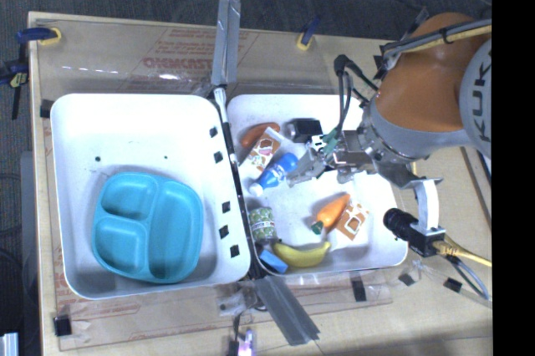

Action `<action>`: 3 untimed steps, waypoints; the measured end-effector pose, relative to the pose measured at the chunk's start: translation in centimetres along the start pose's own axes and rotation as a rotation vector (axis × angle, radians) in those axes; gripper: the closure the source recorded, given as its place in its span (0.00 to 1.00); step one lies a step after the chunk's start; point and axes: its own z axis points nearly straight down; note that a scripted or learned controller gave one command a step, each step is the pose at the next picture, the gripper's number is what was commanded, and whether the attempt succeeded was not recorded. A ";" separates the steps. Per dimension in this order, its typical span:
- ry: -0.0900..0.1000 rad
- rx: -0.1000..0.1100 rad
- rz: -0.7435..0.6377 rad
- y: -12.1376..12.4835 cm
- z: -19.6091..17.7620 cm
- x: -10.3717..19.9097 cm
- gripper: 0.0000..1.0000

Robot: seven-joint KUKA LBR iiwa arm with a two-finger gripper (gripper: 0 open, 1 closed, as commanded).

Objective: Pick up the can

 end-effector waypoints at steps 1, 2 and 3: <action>-0.006 -0.020 -0.095 3.0 14.6 0.8 0.00; -0.013 -0.019 0.010 2.4 16.9 0.3 0.00; -0.019 -0.028 0.116 0.3 19.1 0.1 0.00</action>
